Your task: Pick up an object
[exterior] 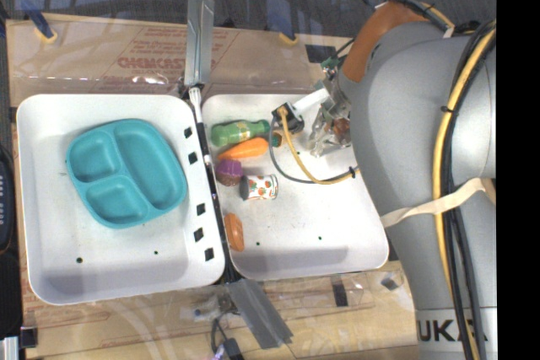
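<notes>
Bins sit side by side on the bench. The left bin (42, 249) holds a teal divided plate (126, 171), lying flat toward its far half, with three compartments showing.

A ridge separates it from the right bin (337, 253), where the small objects bunch along the left wall. Farthest back lies a green bottle (239, 132) on its side. Just in front of it, touching or nearly so, is an orange carrot (245, 150), also lying across. Below that sits a small purple piece (229, 172), and just beside it to the right a little white can with a printed label (262, 188), tipped over. Nearer the front, close against the dividing wall, is an orange oval piece (234, 232), apart from the others.

Further right, the gripper (325, 131) hangs over the back right part of this bin, well clear of the objects. A yellow cable (308, 174) loops beneath it. Nothing is between its fingers, though from here I cannot tell how wide they stand. The grey arm (422, 139) fills the right side.
</notes>
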